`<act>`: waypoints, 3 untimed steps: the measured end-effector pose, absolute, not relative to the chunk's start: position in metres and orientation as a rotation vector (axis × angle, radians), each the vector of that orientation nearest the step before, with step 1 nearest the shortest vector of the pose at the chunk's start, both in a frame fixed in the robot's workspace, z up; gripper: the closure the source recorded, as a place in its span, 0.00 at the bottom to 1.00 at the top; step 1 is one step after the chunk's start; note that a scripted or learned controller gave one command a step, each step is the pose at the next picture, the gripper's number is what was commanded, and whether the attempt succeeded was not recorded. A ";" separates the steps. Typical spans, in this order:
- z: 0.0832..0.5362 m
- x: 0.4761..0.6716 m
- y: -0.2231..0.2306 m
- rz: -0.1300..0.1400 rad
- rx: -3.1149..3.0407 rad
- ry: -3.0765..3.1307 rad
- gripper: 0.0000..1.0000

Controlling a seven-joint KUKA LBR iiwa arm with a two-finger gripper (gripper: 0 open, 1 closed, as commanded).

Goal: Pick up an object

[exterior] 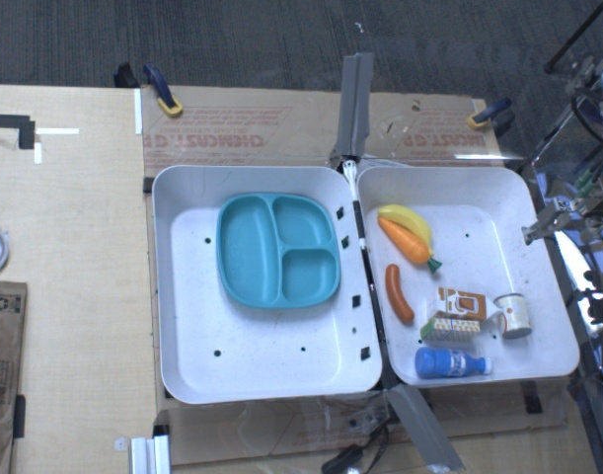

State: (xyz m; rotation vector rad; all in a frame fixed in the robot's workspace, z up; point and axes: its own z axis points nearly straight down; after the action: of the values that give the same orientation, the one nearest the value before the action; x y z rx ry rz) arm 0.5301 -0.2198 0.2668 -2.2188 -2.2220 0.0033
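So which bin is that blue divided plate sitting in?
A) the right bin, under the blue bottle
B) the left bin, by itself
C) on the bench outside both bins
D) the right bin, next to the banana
B: the blue divided plate lies alone in the left bin, while the banana and blue bottle are in the right bin.

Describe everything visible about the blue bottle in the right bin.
The blue bottle lies on its side near the front edge of the right bin, its white cap end pointing right. It looks like glossy plastic, with a pale label patch on its body. It sits just in front of a small green-and-white box, close to it or touching.
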 end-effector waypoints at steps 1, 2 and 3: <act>0.136 0.542 -0.156 0.004 -2.173 -2.264 0.00; 0.091 0.566 -0.097 0.003 -2.007 -2.414 0.00; 0.100 0.566 -0.099 0.004 -2.012 -2.410 1.00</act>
State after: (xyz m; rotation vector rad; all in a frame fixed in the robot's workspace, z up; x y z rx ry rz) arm 0.5659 -0.0986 0.0997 -2.0125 -2.4096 0.0037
